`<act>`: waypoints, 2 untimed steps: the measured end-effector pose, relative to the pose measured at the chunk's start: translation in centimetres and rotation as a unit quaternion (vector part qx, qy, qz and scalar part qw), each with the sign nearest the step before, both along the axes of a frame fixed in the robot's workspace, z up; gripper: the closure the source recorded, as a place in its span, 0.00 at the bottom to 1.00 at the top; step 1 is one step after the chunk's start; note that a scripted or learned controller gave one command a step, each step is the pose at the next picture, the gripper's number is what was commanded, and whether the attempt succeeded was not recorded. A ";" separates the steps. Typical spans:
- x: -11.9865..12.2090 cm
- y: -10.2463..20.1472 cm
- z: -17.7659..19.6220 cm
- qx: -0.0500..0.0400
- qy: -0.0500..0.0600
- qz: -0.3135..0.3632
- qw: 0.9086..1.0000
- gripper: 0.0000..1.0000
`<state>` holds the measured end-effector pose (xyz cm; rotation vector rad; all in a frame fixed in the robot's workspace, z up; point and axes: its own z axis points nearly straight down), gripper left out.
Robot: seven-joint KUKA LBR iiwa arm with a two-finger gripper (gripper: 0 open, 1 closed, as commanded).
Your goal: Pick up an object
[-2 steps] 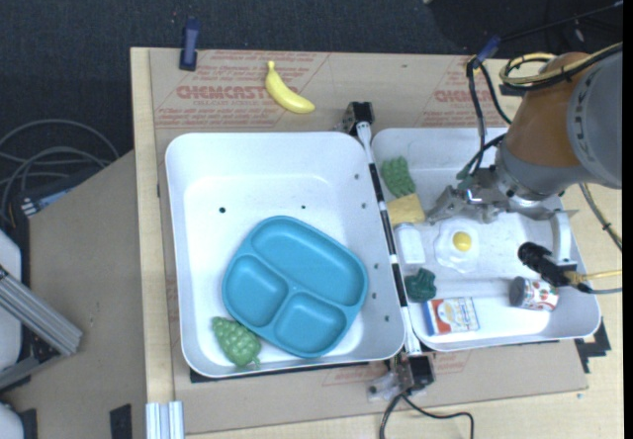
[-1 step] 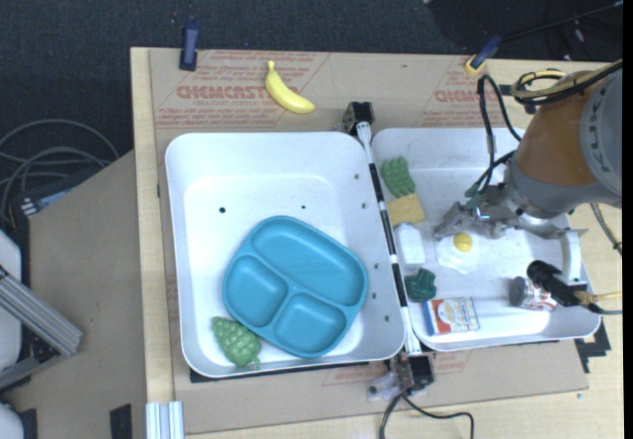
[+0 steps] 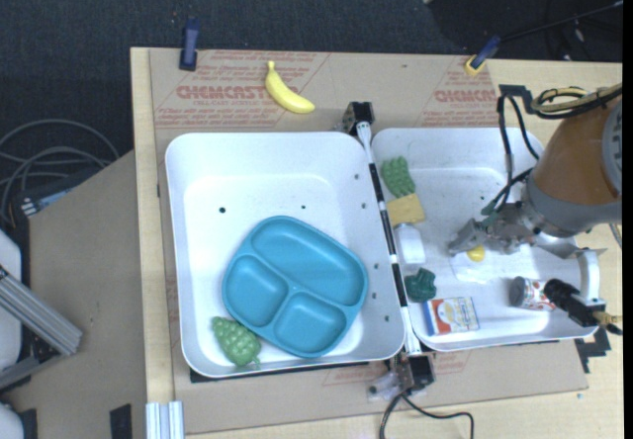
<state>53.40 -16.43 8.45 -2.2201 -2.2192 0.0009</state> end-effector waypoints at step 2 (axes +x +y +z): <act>7.6 1.4 0.1 0.000 -0.002 0.001 1.000 0.00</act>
